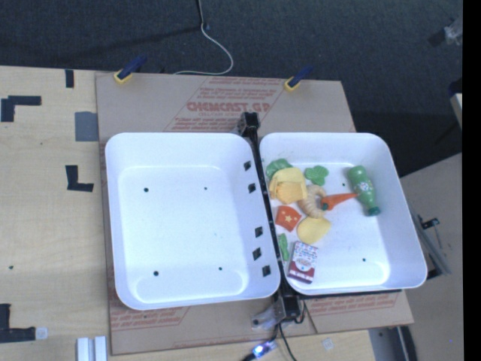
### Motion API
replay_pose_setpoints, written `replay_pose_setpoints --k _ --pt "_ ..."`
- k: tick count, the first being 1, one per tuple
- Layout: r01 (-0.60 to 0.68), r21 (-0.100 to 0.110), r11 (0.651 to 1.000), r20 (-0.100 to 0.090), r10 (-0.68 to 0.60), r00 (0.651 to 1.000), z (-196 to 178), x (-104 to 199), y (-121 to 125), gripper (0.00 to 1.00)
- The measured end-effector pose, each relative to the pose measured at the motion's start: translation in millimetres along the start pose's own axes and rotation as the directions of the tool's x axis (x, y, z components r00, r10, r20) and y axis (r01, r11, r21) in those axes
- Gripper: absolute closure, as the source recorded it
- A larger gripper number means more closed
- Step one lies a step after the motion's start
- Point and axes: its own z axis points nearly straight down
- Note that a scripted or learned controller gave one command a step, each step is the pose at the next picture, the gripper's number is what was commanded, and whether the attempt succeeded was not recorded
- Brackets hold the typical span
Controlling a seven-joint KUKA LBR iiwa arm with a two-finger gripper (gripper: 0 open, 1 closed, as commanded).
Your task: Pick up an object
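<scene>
The right bin (pixel 391 164) holds a cluster of small toys along its left side. Among them are a green bottle (pixel 362 189), an orange carrot (pixel 340 198), a yellow lumpy piece (pixel 287 184), a green leafy piece (pixel 316 174) and another green piece (pixel 276 166). Lower down lie a red-orange square with a star (pixel 287 217), a yellow piece (pixel 315 229), a small green stick (pixel 282 246) and a red-and-white packet (pixel 304 262). A beige ring-shaped toy (pixel 311 201) sits in the middle of the cluster.
The left bin (pixel 180 216) sits beside the right one, joined by a black clip strip (pixel 259 201). Both rest on a cardboard sheet (pixel 218 104) held by yellow-blue clamps (pixel 129 69). A thin cable (pixel 214 40) runs over the dark floor behind.
</scene>
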Motion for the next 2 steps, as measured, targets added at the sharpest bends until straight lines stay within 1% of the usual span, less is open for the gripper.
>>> replay_pose_setpoints --k 1,2 --pt "-0.002 0.0 1.0 -0.001 0.002 1.0 -0.2 -0.9 -12.3 1.0" --pt "-0.001 0.0 1.0 0.0 0.001 1.0 0.0 -0.7 -9.3 1.0"
